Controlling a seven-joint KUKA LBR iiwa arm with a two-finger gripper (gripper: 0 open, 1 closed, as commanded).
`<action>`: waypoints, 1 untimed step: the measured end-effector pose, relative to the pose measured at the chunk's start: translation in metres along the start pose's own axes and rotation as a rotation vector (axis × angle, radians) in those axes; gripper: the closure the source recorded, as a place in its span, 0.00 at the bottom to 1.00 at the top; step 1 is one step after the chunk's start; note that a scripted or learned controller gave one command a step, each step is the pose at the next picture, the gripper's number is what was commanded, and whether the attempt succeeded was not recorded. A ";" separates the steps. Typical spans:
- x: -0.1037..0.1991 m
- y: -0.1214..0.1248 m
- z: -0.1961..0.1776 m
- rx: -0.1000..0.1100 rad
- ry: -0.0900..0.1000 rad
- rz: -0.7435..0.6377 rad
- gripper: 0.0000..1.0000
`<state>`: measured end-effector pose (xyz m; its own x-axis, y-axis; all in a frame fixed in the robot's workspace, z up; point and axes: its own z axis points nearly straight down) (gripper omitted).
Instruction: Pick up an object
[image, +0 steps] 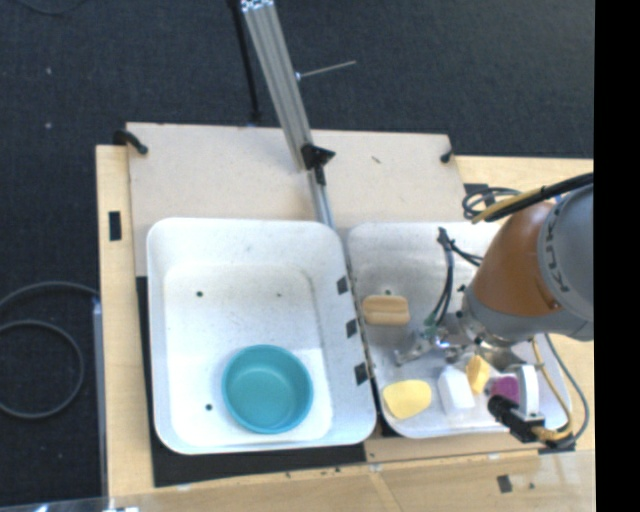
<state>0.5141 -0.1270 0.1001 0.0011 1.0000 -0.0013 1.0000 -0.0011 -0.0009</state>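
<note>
Two shallow white bins sit side by side on the bench (120, 300), the left bin (165, 250) taking up the middle of the frame and the right bin (385, 245) lying toward the right. A teal bowl (266, 388) stands upright in the lower part of the left bin, apart from its walls.

Several small things lie in the right bin. A tan block (385, 310) rests near the bin's left wall, about mid-height in the frame. Lower down, a pale yellow rounded piece (407, 399) lies close to the bin's bottom edge, and just to its right is a white block (455, 390). A small yellow piece (479, 374) sits beside the white block, and a magenta object (507, 386) is further right, partly covered by the arm's hardware.

The grey arm with its orange band (515, 265) reaches in from the right edge and hangs over the right bin. The gripper (420, 348) is low in that bin, between the tan block and the yellow rounded piece, touching neither as far as can be seen. Whether it is apart or together cannot be told from this slant, and nothing is visibly gripped.

A slanted metal pole (285, 90) crosses the upper middle of the frame, and a black cable loop (40, 350) lies on the dark floor at the left.
</note>
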 end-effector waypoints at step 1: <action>-0.001 0.001 -0.011 -0.005 0.000 0.005 1.00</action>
<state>0.5155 -0.1279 0.1115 0.0060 1.0000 -0.0013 1.0000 -0.0060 0.0042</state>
